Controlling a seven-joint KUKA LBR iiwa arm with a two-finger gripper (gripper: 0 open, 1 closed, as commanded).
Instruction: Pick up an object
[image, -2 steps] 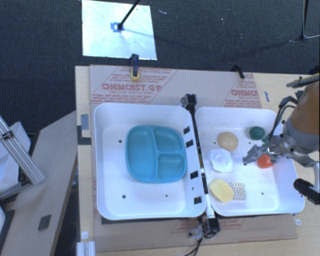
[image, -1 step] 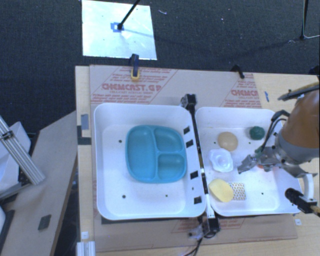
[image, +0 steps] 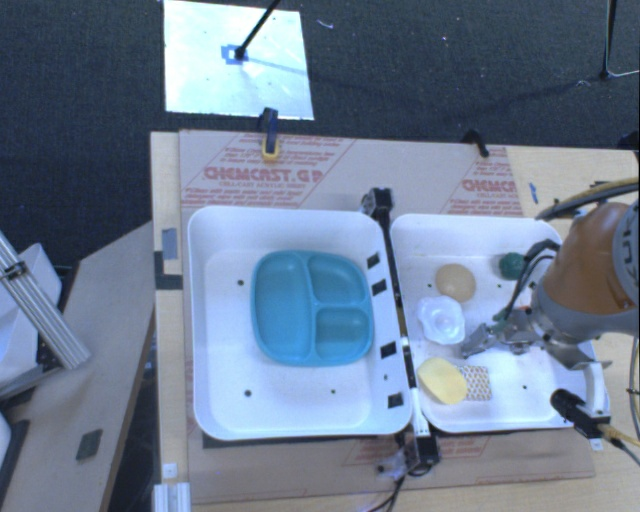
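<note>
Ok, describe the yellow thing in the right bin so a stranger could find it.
Start at the right bin, beside the one holding the blue tray. Go to its near left corner: the yellow object lies there, against a speckled piece. It alone is bright yellow.

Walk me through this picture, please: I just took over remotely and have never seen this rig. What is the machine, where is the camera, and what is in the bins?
The camera is fixed above the bench, looking down at a slant. The grey arm with the orange band is the robot, reaching in from the right. Its gripper hangs low over the right bin, next to a clear plastic cup; nothing is visible between its fingers. That bin also holds a tan round object, a small green object and a yellow object beside a patterned piece. The left bin holds a blue divided plate.
</note>
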